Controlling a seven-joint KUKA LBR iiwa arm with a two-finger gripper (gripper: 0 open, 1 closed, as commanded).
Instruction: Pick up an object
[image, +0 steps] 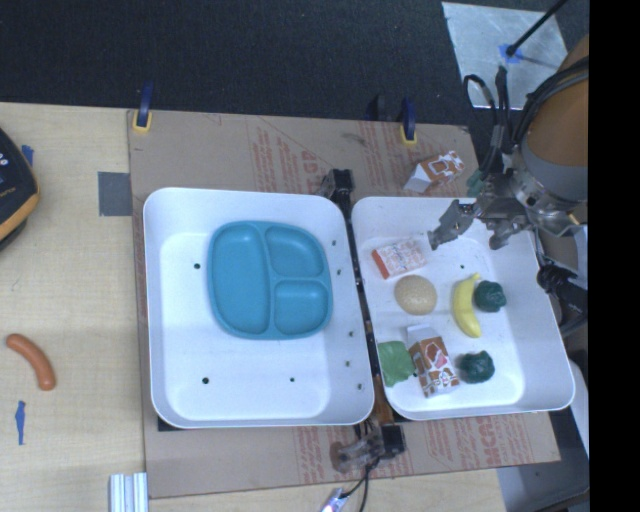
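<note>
— What do we find nearest us, at the bottom of the view?

— We see the front rim of the right bin (560, 330), and just inside it a dark green broccoli piece (476, 367), a small brown-and-white carton (432, 364) and a light green block (394, 361) against the bin's left wall. The carton lies between the other two, touching the green block or close to it; we cannot tell which.

— And a little farther in?

— We find a yellow banana (465, 305) with a second dark green piece (489, 296) right at its right side, and a beige round bun (415, 295) just left of the banana. Beyond the bun lies a red-and-white packet (399, 257).

— What about the left bin (165, 300)?

— We see a blue divided plate (269, 278) lying flat in its middle. Well to the left, on the wooden bench (70, 300), lies a sausage (32, 361).

— Where is the gripper (474, 226)?

— We see it over the far part of the right bin, beyond the banana and right of the packet. Its two fingers are spread well apart, and we see nothing between them. Farther still, outside the bin on the cardboard, lies another small carton (436, 171).
</note>
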